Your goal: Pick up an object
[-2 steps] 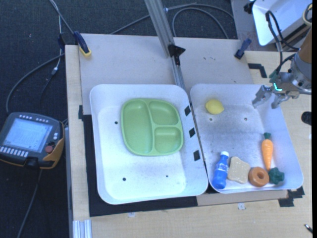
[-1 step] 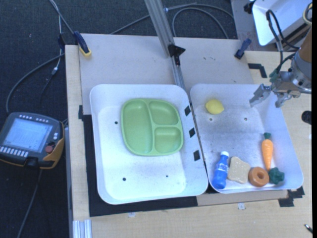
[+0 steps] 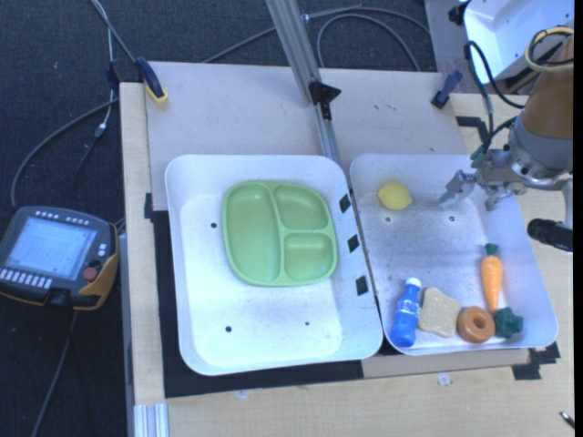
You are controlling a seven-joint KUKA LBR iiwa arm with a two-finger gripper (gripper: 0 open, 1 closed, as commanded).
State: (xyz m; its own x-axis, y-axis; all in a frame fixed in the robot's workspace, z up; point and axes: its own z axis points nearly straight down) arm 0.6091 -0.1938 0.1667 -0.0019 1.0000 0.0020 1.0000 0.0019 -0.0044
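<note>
My gripper hangs over the back of the right bin, open, with nothing between its fingers. A yellow lemon-like object lies to its left near the bin's back wall. Along the bin's front lie a blue bottle, a tan bread slice, a brown doughnut and an orange carrot with a green top.
A green divided plate lies in the left bin. A metal pole slants up from between the bins. A teach pendant rests on the floor at the left, with cables around.
</note>
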